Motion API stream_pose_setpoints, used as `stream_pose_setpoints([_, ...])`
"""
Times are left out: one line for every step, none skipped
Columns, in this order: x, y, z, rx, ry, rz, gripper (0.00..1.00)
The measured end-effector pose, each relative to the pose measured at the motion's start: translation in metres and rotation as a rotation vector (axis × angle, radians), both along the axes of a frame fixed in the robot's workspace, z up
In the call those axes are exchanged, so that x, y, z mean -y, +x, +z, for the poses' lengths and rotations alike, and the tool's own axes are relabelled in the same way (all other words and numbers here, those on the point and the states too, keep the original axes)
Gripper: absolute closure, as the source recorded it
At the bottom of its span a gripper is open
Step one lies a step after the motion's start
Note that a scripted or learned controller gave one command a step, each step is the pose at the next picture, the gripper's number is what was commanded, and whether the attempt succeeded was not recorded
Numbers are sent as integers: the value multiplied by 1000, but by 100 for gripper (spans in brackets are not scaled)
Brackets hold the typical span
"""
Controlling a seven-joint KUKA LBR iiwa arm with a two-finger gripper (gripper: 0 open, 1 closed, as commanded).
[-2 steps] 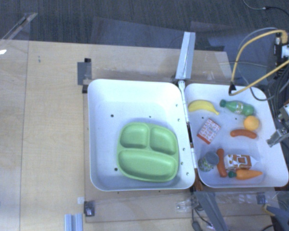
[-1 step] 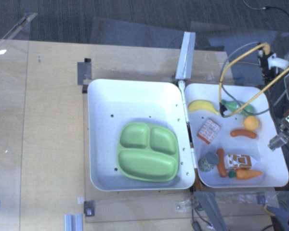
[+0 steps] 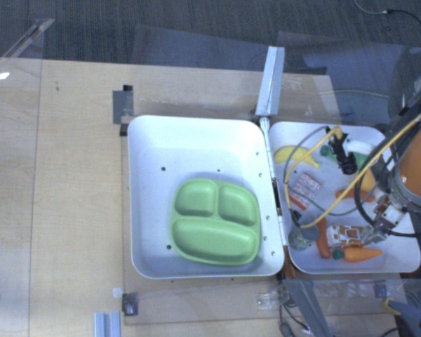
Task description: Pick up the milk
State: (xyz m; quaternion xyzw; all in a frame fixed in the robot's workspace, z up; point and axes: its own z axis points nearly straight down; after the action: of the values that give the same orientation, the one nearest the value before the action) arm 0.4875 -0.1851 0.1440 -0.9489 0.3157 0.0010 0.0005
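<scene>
The right bin (image 3: 407, 264) holds several toy foods. A small white carton with red print (image 3: 306, 187), which looks like the milk, lies in the left half of that bin, below a yellow banana (image 3: 293, 154). My gripper (image 3: 379, 225) hangs low over the front right part of the bin, well to the right of the carton. It is just above a small printed box (image 3: 346, 234) and an orange carrot (image 3: 361, 254). I see nothing held in it.
A green divided plate (image 3: 216, 220) lies in the left bin (image 3: 147, 188). An orange stick (image 3: 323, 242), a grey piece (image 3: 301, 239) and a green item (image 3: 327, 149) share the right bin. A metal post (image 3: 270, 81) stands behind the bins' shared wall.
</scene>
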Motion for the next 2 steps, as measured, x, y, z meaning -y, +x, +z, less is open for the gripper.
stream_pose_setpoints([20,47,46,7,1,-162,100])
stream_pose_setpoints([-1,64,164,21,-1,72,100])
